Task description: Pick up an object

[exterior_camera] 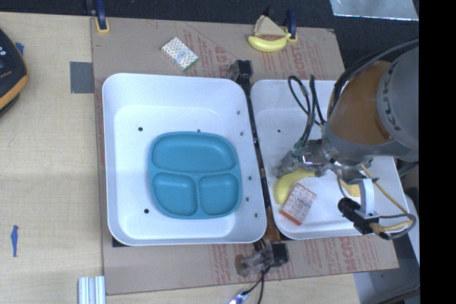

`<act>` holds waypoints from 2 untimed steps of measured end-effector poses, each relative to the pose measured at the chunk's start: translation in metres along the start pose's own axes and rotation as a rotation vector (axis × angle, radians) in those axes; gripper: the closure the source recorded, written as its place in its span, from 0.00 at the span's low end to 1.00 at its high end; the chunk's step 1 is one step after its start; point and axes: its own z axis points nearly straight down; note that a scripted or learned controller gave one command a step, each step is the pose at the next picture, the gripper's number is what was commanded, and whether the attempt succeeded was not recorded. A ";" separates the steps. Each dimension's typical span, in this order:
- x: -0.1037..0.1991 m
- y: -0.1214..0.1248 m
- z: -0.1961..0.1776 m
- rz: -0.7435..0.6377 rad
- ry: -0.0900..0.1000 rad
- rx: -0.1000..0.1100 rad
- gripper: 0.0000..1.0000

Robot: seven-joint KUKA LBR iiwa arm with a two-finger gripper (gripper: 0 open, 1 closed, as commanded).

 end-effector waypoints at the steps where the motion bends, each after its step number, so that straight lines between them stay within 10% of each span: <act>1: -0.030 0.095 -0.002 0.000 -0.001 -0.004 0.00; 2: 0.049 0.034 -0.101 0.000 0.001 -0.004 0.00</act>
